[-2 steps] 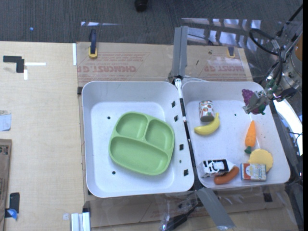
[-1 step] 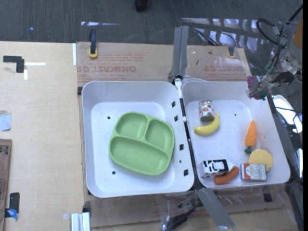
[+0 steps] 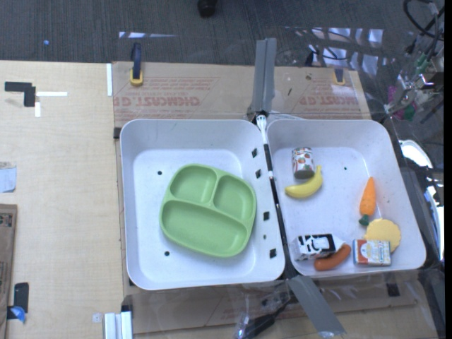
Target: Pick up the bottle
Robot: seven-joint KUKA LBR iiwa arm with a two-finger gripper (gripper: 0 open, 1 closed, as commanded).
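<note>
camera view | bottle [image 3: 302, 161] in the right bin [image 3: 395, 154], upper left part, just above the banana [image 3: 305, 183] | long axis runs roughly up-down in frame | arm enters from the right, so the bottle lies leftward | pincer state: cannot tell

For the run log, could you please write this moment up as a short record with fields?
left bin: holds a green divided plate, lying flat
right bin: holds the small items
small can: upper part of the right bin, just above a banana
carrot: toward the right wall, above a yellow round item
front row: black-and-white carton, red sausage, orange box
bottle: cannot tell which item this would be
</note>
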